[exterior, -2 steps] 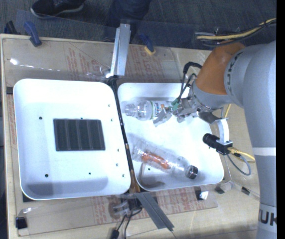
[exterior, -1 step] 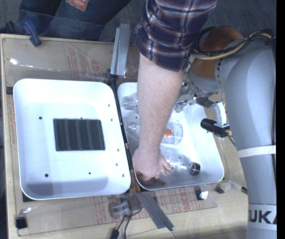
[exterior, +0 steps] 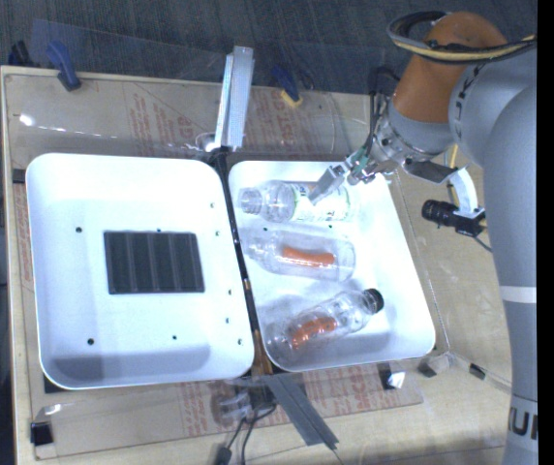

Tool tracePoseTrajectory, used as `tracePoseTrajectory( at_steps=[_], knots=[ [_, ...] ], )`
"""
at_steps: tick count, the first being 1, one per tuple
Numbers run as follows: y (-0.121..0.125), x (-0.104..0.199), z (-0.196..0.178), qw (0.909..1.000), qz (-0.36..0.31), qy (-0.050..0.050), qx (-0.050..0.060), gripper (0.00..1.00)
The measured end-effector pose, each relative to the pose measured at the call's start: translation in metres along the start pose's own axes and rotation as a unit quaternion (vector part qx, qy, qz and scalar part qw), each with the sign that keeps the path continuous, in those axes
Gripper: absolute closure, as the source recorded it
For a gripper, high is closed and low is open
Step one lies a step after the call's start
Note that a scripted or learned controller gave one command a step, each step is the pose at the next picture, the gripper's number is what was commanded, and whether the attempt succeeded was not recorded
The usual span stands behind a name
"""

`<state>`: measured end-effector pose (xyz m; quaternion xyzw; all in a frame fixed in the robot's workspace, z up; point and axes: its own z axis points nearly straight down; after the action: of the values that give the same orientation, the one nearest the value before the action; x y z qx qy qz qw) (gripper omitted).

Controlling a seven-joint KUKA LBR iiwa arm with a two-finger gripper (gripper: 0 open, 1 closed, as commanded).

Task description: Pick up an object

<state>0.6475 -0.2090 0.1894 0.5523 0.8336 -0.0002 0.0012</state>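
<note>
Three clear plastic bottles lie in the right bin (exterior: 408,289). The top bottle (exterior: 279,202) lies across the bin's far end. The middle bottle (exterior: 301,255) has something orange inside. The bottom bottle (exterior: 321,325) has a black cap and orange contents too. My gripper (exterior: 327,188) reaches in from the right and hangs low over the right end of the top bottle, at the bin's far right corner. Nothing is visibly held.
The left bin (exterior: 54,192) holds a dark ribbed rectangular block (exterior: 153,262). A raised divider (exterior: 238,260) separates the bins. A metal bar (exterior: 233,100) and blue clamps (exterior: 64,66) stand at the bench's far edge. My arm (exterior: 480,95) fills the right side.
</note>
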Motion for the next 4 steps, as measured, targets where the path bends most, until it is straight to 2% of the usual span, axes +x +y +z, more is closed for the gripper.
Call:
tracePoseTrajectory(
  at_steps=[1, 2, 3, 4],
  knots=[
    [0.021, 0.023, -0.069, 0.9992, -0.039, 0.001, 0.0, 0.0],
    [0.015, 0.036, 0.044, 0.9916, -0.129, 0.0, 0.0, 0.0],
    [-0.009, 0.025, 0.06, 0.9876, -0.156, -0.012, -0.013, 0.0],
    [-0.039, 0.039, 0.07, 0.9997, -0.004, -0.015, -0.02, 0.0]
  ],
)
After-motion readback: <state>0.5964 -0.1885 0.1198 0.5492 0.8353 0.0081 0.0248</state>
